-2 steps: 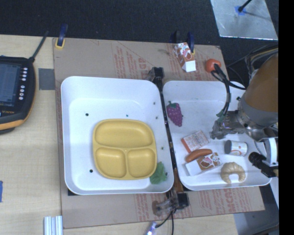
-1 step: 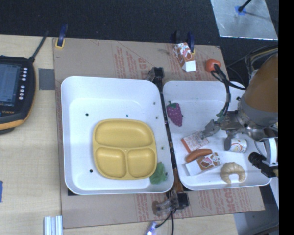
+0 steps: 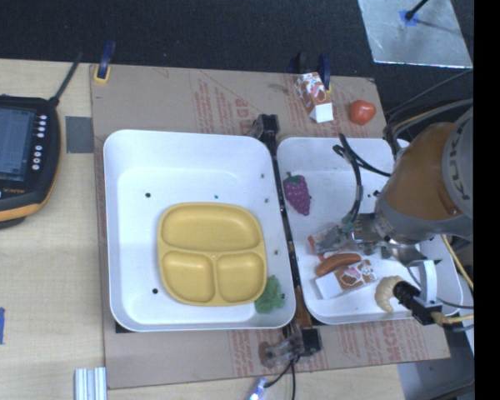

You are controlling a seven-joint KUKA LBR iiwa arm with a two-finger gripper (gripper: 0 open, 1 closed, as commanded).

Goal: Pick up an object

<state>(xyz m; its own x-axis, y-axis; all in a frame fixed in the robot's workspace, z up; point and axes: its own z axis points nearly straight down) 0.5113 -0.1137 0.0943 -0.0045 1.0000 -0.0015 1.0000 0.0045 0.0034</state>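
The big grey arm [image 3: 425, 182] reaches into the right bin [image 3: 321, 152], and its claw [image 3: 346, 236] hangs low just above the smooth, long hot dog [image 3: 339, 263]; I cannot tell how wide it is. To grab well, it should drop straight down over the hot dog, away from the small box [image 3: 346, 279] touching it. Farther left lie bumpy purple grapes [image 3: 297, 194].

Small toy foods scattered in the right bin [image 3: 325, 152].
Purple grapes [image 3: 297, 193] lie near its left wall; a hot dog [image 3: 338, 263], a white carton [image 3: 347, 278] and a beige bread piece [image 3: 389, 292] cluster toward the front.
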